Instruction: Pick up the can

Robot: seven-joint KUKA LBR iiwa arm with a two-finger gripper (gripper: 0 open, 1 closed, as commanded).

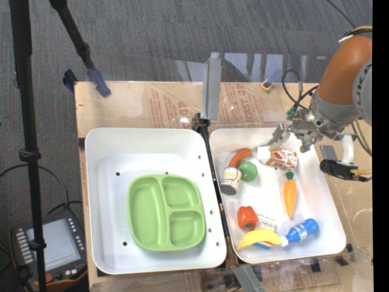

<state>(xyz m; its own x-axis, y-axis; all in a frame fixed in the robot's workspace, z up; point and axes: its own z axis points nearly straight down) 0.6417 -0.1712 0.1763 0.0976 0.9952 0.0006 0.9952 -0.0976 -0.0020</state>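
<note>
At the front of the right bin [333, 224] lie a banana [261, 239] and a blue bottle [301, 230], with a red pepper [246, 216] just behind them. A carrot [290, 197] lies further back. The can [230, 180] lies tilted near the bin's left wall, touching a green ball [248, 171]. The left bin [103, 163] holds a green tray [166, 212]. At the far right corner the gripper [296, 135] hovers above a small brown and white box [282, 158], fingers spread, holding nothing.
</note>
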